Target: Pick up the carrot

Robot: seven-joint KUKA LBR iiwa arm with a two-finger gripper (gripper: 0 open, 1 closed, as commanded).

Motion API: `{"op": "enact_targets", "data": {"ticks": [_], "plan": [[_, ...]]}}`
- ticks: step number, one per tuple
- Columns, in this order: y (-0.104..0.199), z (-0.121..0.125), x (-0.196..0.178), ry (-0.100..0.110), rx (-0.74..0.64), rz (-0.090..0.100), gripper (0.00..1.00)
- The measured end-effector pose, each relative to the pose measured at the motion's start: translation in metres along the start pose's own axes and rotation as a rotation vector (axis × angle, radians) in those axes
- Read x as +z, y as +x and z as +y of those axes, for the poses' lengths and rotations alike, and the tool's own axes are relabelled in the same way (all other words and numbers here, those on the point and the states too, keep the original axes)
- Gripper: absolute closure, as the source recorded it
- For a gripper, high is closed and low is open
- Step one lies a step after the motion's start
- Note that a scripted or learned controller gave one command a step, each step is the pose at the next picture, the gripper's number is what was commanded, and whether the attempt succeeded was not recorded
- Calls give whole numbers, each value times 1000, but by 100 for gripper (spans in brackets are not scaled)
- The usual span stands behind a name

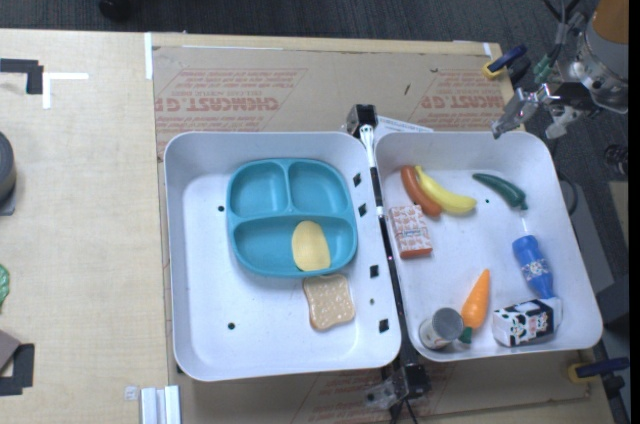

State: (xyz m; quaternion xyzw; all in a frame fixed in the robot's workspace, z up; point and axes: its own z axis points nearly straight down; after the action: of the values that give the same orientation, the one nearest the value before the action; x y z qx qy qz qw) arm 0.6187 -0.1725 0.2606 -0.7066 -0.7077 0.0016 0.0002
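Where the right bin (pixel 560 212) comes closest to the camera, the carrot (pixel 476 299) lies tilted, its thick orange end up and its tip pointing down toward a small grey cup (pixel 443 326) that it nearly touches. Just beside it on the right stands a black-and-white milk carton (pixel 524 322), with a blue bottle (pixel 532 264) a little farther back, so the carrot is hemmed in on two sides and any descent would, I judge, need to come from above along its free flanks. Across the divider, the left bin (pixel 190 242) holds a slice of toast (pixel 329 301) just in front of a teal divided plate (pixel 270 202), with a yellow chip-like piece (pixel 311 246) resting in the plate's large compartment. Farther back in the right bin sit a small pink-and-white box (pixel 410 231), then a hot dog (pixel 419 190) touching a banana (pixel 446 196), and a dark green pepper (pixel 501 189) apart from them. Farthest of all, the hand (pixel 527 107) hangs over the right bin's back corner, well apart from the carrot, with nothing between its fingers; whether they stand wide or narrow I cannot tell. Cardboard (pixel 260 92) lines the counter (pixel 70 212) beneath both bins.
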Motion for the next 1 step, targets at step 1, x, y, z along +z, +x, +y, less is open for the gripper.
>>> {"op": "enact_targets", "data": {"ticks": [1], "plan": [[22,-37,100,-2,-216,1,0]]}}
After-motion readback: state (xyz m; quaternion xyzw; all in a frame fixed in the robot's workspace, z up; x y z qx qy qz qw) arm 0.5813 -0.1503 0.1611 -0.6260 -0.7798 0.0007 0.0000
